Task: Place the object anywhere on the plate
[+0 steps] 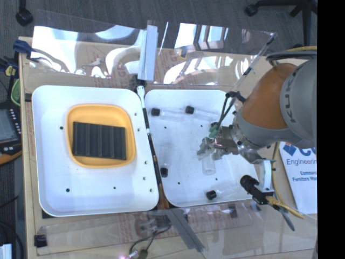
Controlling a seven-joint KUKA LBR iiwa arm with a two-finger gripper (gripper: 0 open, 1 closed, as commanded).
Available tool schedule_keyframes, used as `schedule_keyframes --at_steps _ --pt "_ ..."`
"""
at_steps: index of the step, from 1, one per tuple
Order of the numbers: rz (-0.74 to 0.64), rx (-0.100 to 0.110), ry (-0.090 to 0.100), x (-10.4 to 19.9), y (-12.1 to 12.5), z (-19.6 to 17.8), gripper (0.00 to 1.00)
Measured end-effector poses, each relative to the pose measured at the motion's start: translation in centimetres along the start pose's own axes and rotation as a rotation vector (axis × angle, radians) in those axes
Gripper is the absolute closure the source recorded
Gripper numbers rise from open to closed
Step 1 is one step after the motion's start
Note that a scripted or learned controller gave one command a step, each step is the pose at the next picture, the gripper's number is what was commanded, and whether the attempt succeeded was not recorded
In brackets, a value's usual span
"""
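Arm over right bin, gripper low above a small clear object; plate sits in left bin.

Left bin holds a yellow plate, roughly centred, with a dark ribbed insert lying on it. Right bin is just beside it, the two rims touching down the middle. In the right bin, right of centre, a small clear object lies on the floor, well apart from the plate. Gripper hangs directly over the object's far end, very near or touching it; can't tell how wide the fingers are or whether they have hold of anything, since the view is too blurred there. Grey arm with orange band comes in from the right, above the bin's right side.
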State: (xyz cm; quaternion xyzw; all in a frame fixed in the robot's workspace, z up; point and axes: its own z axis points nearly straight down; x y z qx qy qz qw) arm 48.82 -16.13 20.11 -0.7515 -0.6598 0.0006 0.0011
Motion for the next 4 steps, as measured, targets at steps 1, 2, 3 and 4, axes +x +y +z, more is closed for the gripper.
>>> schedule_keyframes --at_steps 1,2,3,4 --pt "-0.185 0.003 0.001 3.8 -1.7 5.5 1.00" --pt "-0.321 0.000 0.000 10.0 9.9 0.9 1.00" --pt "-0.510 -0.002 -0.001 15.3 11.9 0.9 1.00" --pt "-0.511 -0.002 -0.001 15.3 11.9 0.9 0.00"
